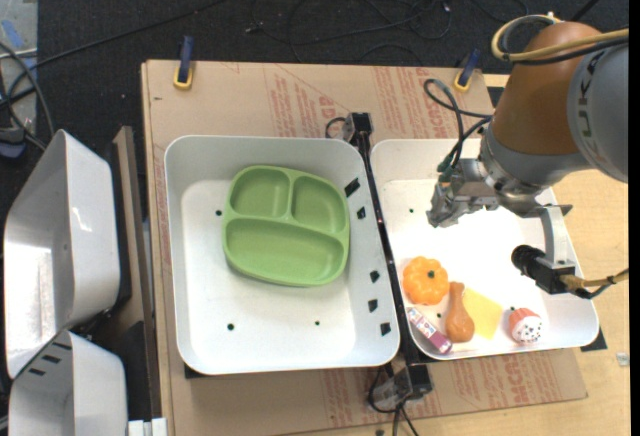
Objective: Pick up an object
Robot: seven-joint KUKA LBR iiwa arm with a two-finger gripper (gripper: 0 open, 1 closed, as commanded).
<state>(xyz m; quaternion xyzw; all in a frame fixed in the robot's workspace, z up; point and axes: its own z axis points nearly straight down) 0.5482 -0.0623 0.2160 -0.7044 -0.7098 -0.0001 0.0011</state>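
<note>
A green divided plate (288,226) lies in the left bin (190,224). In the right bin (400,164), a small orange pumpkin (425,280) sits below the gripper (443,211); whether its fingers are parted cannot be told. It should centre over the pumpkin before descending.

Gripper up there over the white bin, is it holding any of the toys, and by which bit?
Nothing is held. The gripper hangs over bare floor of the right bin, apart from the orange pumpkin below it.
</note>
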